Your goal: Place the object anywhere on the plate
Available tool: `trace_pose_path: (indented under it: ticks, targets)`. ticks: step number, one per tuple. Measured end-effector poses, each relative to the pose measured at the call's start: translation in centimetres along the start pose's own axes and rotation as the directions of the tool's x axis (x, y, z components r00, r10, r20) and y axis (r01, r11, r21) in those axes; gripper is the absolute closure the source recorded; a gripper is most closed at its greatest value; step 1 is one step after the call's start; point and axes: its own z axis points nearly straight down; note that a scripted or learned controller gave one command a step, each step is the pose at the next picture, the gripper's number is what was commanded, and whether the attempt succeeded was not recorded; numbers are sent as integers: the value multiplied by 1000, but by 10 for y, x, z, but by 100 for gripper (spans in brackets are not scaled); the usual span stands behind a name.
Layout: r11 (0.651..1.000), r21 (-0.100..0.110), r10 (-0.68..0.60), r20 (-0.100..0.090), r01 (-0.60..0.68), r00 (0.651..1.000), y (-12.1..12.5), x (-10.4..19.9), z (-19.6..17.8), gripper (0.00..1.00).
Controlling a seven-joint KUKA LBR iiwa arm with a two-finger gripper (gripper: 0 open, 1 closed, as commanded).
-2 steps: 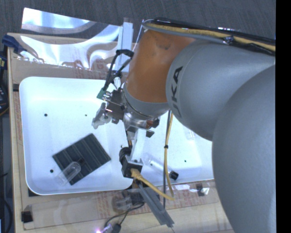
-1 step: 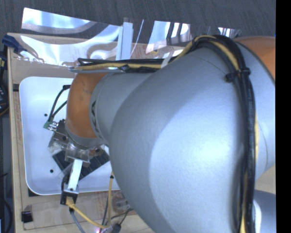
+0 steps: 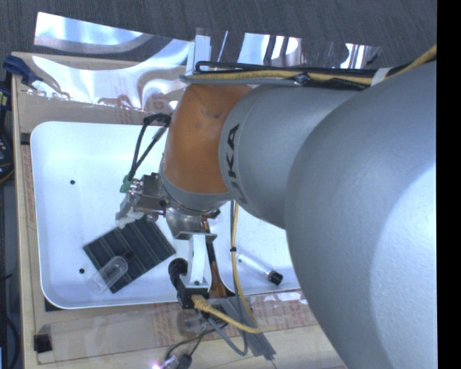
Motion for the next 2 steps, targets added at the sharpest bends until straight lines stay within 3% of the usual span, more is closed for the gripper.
trace_pose_path:
  ticks: [1,2]
  targets:
    - [1000,1,-6,-1,6,1000,-12,54,115,0]
    - [912,-1,-409,1,409,912,8,-37,-16,0]
